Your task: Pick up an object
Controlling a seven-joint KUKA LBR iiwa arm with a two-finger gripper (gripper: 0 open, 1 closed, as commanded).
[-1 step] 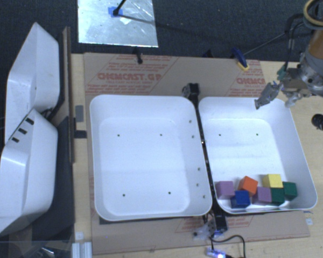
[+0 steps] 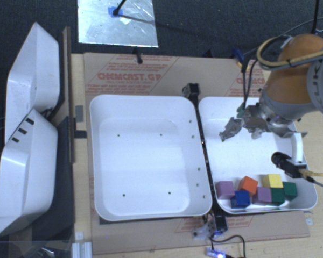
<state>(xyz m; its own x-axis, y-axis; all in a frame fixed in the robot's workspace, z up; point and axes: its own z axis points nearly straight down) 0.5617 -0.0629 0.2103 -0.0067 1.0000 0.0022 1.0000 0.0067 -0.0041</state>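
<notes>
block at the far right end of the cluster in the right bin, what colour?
Dark green, seen in the camera view, just right of the yellow block against the right bin wall.

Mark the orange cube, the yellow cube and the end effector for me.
Small orange cube (image 2: 248,184), camera view, on its top face.
Small yellow cube (image 2: 272,180), camera view, on its top face.
End effector (image 2: 230,130), camera view, between its fingertips.

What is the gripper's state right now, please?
Gripper: cannot be told; it hangs over the right bin, apart from the blocks, with nothing seen between it.
</notes>
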